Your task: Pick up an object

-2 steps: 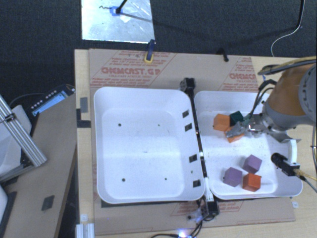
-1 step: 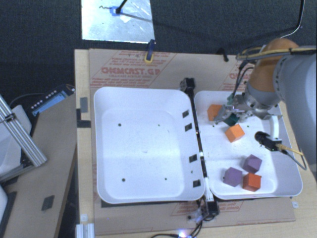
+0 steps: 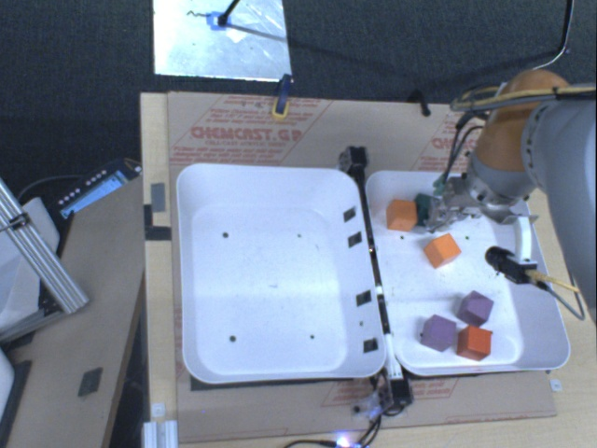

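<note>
Right bin (image 3: 550, 343): pincer (image 3: 431, 211) low beside orange cube (image 3: 402, 215), fingers unclear.

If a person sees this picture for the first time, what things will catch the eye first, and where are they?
The grey arm with its orange band reaches in from the right, its hand low in the right bin beside an orange cube. Bright blocks lie scattered in that bin: another orange cube mid-bin, then two purple cubes and a red-orange cube near the front. The wide left bin shows plain white.
</note>
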You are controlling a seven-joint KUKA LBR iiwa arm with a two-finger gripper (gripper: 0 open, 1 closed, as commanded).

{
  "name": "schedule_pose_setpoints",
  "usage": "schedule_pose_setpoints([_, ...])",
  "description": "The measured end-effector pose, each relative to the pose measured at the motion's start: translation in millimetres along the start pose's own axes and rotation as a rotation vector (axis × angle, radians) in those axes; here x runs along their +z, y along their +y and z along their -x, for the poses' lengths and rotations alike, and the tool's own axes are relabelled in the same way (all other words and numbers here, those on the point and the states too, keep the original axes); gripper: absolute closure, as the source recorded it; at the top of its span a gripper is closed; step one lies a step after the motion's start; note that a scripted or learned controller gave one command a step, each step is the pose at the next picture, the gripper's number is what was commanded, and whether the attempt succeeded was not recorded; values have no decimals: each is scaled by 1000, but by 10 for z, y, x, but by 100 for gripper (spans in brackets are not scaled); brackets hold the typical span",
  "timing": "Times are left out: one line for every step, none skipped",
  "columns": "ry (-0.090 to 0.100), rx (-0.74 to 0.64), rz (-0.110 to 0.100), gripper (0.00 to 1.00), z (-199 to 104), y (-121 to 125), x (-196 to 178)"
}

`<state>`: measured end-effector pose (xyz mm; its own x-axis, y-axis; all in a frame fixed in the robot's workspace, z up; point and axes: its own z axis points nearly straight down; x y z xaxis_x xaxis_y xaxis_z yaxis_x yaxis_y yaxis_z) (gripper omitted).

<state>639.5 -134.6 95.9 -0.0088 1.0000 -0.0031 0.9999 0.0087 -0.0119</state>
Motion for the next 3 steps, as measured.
schedule_pose_setpoints([3,6,-39,100,-102,174,12])
schedule_pose_setpoints([-6,11,-52,100,-291,180,95])
schedule_pose_setpoints([3,10,7,100,-501,-415,121])
